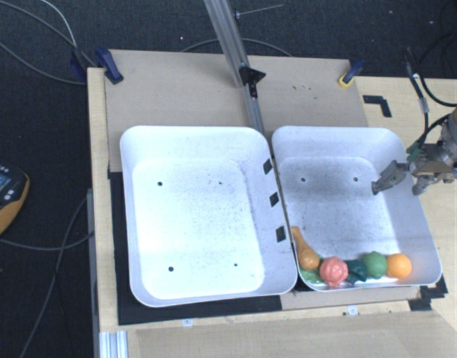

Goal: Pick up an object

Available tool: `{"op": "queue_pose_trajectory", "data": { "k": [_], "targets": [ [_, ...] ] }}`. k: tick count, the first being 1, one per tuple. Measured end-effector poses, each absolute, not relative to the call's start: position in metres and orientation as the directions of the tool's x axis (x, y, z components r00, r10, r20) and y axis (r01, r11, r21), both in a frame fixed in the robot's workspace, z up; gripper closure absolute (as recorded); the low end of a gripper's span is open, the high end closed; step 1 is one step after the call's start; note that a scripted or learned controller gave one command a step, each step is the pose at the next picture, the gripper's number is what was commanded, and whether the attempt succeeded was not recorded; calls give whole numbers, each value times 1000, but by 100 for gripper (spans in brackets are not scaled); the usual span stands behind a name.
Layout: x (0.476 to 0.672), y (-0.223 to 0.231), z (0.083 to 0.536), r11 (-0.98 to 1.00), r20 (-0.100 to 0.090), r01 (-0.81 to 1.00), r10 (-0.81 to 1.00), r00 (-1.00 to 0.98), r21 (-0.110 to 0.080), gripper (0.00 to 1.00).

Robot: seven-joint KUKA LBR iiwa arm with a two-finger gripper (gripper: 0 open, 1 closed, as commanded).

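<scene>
Hovering at the right bin's [340, 136] right rim, the gripper [404, 180] shows its fingers spread apart with nothing between them, one finger [387, 177] pointing left over the bin floor. Well away from it, along the bin's near wall, the objects sit in a row: an orange carrot-like piece [306, 250] leaning at the left, a pink ball [333, 271], a green ball [375, 264] and an orange ball [399, 265]. To the left lies the left bin [139, 144].
</scene>
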State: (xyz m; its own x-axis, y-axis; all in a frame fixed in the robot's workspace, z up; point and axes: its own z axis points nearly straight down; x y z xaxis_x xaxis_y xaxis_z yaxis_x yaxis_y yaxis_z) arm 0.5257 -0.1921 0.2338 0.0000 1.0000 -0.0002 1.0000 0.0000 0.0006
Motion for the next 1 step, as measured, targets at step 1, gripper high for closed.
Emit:
{"op": "queue_pose_trajectory", "data": {
  "k": [1],
  "targets": [
    [593,-208,84,1,1,1000,1000,-1,-5,0]
  ]
}}
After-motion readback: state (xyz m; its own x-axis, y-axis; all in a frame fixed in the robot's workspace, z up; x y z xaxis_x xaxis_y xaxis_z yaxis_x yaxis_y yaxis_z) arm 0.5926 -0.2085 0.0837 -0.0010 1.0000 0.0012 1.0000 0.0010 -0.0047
